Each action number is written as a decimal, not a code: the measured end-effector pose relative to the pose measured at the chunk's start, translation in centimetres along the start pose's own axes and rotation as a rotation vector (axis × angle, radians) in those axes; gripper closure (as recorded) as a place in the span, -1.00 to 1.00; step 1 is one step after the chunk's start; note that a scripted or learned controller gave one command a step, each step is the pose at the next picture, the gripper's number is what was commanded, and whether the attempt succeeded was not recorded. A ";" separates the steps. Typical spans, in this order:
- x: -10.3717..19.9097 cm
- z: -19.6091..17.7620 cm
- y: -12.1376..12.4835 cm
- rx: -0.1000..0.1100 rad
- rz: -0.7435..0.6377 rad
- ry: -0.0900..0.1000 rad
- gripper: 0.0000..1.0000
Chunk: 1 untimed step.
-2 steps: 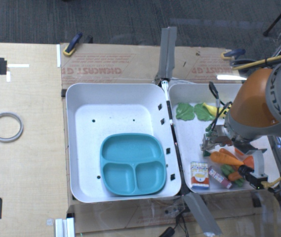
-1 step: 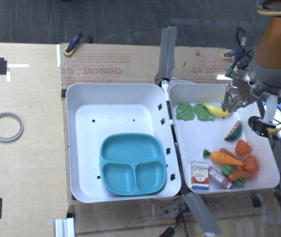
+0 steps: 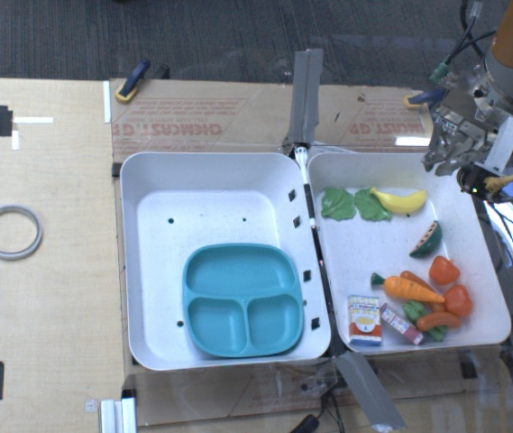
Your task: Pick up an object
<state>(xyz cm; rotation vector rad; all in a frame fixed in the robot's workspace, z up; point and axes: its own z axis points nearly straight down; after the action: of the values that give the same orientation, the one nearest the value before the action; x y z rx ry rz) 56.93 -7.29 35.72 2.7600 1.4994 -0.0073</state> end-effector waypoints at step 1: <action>0.0 -0.7 0.0 0.003 -0.003 -0.005 1.00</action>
<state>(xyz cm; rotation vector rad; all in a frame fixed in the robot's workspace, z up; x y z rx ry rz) 56.98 -7.30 36.45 2.7576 1.5037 -0.0162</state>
